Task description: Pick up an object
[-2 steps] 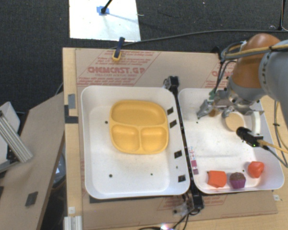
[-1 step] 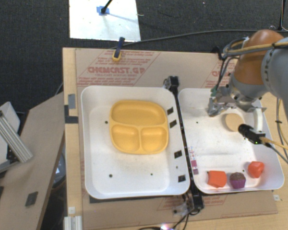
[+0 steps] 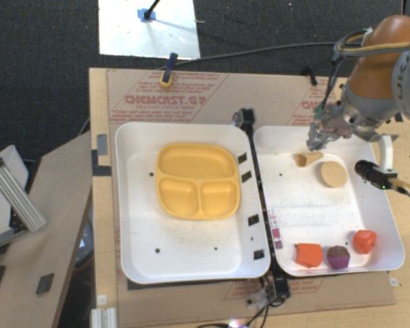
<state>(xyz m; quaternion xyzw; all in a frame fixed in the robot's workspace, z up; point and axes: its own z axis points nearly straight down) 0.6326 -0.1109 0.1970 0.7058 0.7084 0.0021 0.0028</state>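
Observation:
My gripper [image 3: 315, 142] hangs over the far edge of the right bin [image 3: 307, 207], just above a small tan piece [image 3: 301, 159] that lies on the bin floor. A round tan disc [image 3: 333, 173] lies a little to the right of that piece. Along the bin's near edge sit an orange block [image 3: 309, 254], a purple-topped round thing [image 3: 337, 256] and a red-orange thing [image 3: 363, 240]. Nothing is seen between the fingers.
The left bin [image 3: 140, 251] holds a yellow tray [image 3: 197, 180] with three compartments. A black divider strip [image 3: 256, 190] runs between the two bins. A yellow-and-blue clamp [image 3: 168, 74] sits on the board behind the bins.

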